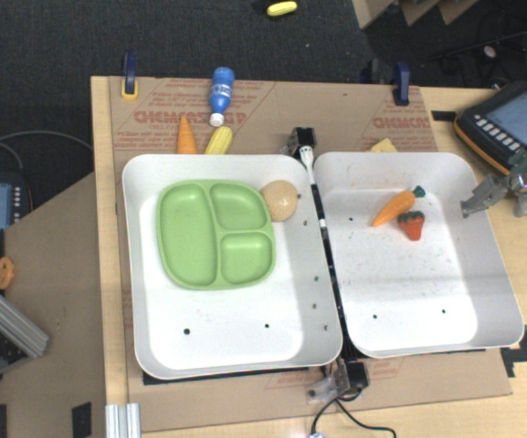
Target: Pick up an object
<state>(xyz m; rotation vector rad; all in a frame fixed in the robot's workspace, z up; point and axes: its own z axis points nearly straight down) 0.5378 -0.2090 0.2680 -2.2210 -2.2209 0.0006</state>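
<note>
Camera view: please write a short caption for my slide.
Gripper at right bin edge, near toy carrot; green tray in left bin.

Cardboard sheet reads "CHEMGLASS" (red, partly hidden).

I see the bench bearing two white bins, with a blue-capped bottle at its far edge.

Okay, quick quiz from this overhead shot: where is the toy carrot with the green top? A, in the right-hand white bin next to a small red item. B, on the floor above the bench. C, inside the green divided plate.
A: the toy carrot lies in the right-hand white bin, right beside a small red item; the green divided plate sits in the other bin.
</note>
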